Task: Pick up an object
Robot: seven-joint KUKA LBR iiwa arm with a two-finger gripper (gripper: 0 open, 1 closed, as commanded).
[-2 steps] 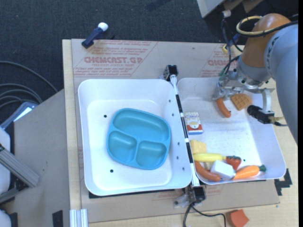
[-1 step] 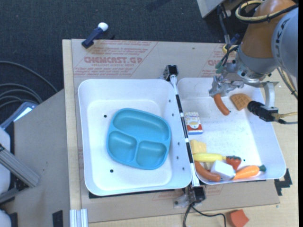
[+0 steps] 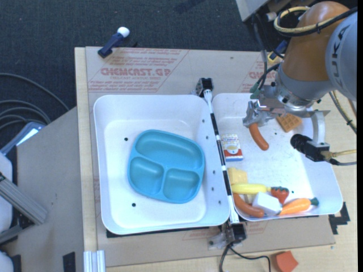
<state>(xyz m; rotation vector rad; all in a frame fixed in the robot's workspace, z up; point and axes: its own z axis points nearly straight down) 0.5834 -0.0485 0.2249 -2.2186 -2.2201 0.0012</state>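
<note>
I can read red print on the board (image 3: 170,67) behind the bins: "CHEMCAST GP", with smaller lines under it too fine to make out. The small carton (image 3: 231,147) against the right bin's left wall has red and white panels, but its lettering is too small for me to read.

The gripper (image 3: 258,113) hangs over the upper part of the right bin (image 3: 326,177), and I cannot tell how it is set from this angle. Just below it lies a sausage (image 3: 259,136), flat on the bin floor, its long axis running on a diagonal from upper left, near the gripper, to lower right. Whether it touches the gripper I cannot say. A tan waffle-like piece (image 3: 289,122) sits just to the right, under the wrist.

At the bin's near end I see a heap: a yellow piece (image 3: 248,188), a white block (image 3: 266,202), a carrot (image 3: 295,206), a second sausage (image 3: 248,208) and a small red piece (image 3: 279,194), all touching or crowded together.

The left bin (image 3: 113,152) holds a blue divided plate (image 3: 166,166), lying flat near its middle
</note>
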